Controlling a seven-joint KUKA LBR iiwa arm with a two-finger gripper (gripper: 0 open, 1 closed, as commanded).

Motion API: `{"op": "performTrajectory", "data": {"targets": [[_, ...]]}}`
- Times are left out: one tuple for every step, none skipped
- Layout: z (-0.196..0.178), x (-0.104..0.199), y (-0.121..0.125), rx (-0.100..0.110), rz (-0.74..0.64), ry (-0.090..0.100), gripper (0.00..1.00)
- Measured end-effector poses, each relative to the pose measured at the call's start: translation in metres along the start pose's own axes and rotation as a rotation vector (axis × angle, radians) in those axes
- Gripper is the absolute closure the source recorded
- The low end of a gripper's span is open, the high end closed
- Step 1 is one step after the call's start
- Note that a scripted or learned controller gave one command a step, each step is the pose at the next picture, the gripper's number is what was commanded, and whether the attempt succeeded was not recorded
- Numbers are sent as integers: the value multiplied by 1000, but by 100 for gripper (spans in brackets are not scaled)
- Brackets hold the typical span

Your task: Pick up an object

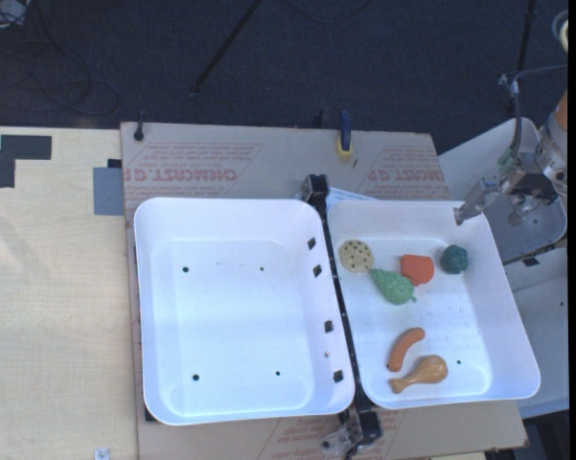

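At three o'clock in the camera view, over the upper right corner of the right-hand shallow white plastic bin (518,353), hangs the grey two-finger gripper (489,199). Whether its jaws stand wide or narrow cannot be told from this slant, and nothing shows between them.

Nearest to it, toward seven o'clock, lies a small dark teal ball (453,258), just inside the bin's upper right. At nine o'clock from the ball sits an orange-red blocky lump (417,268), which touches a green pear-shaped soft toy (393,287) at its own seven o'clock. A round tan cookie with dark dots (356,254) lies beside the green toy's narrow end, near the black clips (318,247) that join the two bins. Toward six o'clock in the same bin, well apart from the upper group, an orange sausage-shaped piece (405,348) lies tilted, and a tan gourd-shaped piece (422,372) rests just below it.

Nothing is stacked on these objects; each lies open from above. Across the divider, at nine o'clock, stands the left-hand shallow white plastic bin (149,305). Both bins rest on a brown printed cardboard sheet (220,166).
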State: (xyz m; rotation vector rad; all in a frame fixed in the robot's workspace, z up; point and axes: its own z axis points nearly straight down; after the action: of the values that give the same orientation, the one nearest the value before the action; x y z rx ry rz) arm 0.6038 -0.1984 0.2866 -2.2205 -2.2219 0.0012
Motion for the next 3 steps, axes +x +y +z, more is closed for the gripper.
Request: {"op": "performTrajectory", "data": {"targets": [[62,-15,-93,11,4,4,0],[40,-15,-17,-5,-2,-2,0],[55,-16,34,-2,0,-1,0]]}}
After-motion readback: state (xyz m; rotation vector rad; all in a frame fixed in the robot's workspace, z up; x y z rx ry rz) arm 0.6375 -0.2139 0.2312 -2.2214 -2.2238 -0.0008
